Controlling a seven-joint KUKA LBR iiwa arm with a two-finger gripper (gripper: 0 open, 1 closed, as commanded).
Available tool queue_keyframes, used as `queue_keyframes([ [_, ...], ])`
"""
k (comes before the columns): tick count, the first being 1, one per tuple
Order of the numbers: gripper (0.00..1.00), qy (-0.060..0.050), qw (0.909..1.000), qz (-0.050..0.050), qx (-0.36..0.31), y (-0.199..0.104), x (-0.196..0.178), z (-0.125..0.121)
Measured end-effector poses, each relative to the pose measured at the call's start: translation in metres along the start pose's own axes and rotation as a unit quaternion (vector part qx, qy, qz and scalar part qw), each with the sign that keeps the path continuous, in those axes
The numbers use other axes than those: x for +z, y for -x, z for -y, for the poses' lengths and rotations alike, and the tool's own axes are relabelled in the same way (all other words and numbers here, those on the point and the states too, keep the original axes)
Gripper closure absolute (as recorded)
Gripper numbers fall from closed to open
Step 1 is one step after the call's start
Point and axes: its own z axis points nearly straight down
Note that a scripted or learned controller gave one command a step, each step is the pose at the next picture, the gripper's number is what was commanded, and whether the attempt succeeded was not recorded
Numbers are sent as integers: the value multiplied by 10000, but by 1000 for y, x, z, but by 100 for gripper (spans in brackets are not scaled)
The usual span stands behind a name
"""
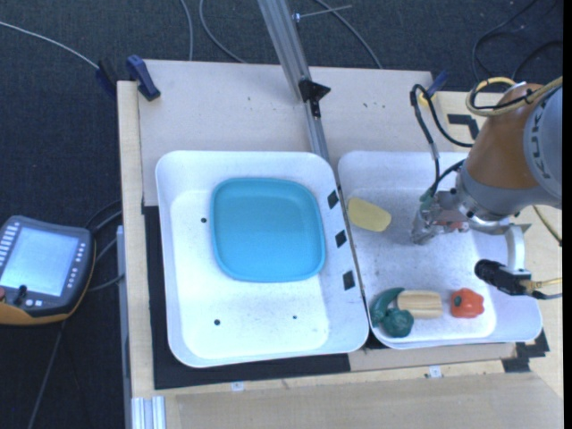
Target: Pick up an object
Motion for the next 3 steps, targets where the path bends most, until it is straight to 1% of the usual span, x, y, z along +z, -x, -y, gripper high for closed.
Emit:
queue_keyframes([
  [1, 100, 6, 10000, 2, 2, 6, -44, -3],
  [3, 100, 9, 10000, 3, -1, 9, -134, 0],
])
